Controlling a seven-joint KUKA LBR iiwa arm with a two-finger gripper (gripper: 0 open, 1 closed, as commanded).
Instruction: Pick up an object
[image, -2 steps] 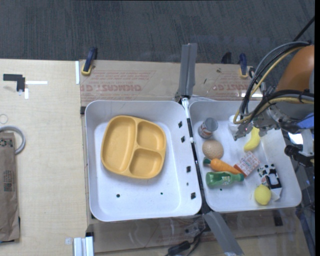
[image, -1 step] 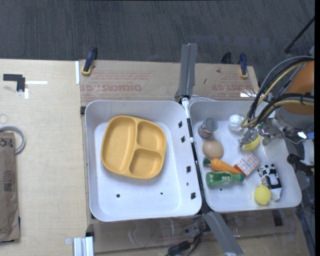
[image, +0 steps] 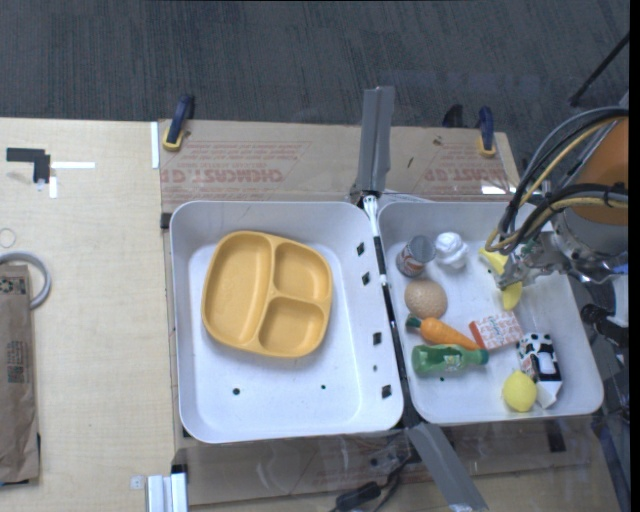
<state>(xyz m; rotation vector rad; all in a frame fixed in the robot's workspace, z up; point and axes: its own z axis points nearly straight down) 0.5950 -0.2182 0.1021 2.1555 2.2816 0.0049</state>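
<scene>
While my jaws (image: 512, 285) hover in the right bin (image: 585, 345), their state unreadable, a small yellow piece (image: 511, 296) sits beneath; the carrot (image: 448, 332) lies mid-bin, tip lower-right.

Red print seen on cardboard sheet (image: 300, 160) behind bins, upside down and mirrored from camera; reads roughly "CHEMCAT", repeated on right half of sheet, smaller line under it not legible. Dark print noted on brown paper bag (image: 15, 370) at left edge, too small to be read. Red-patterned label seen on small packet (image: 497, 329) in right bin (image: 580, 330), text not resolvable. No numbers or signs made out elsewhere.
</scene>
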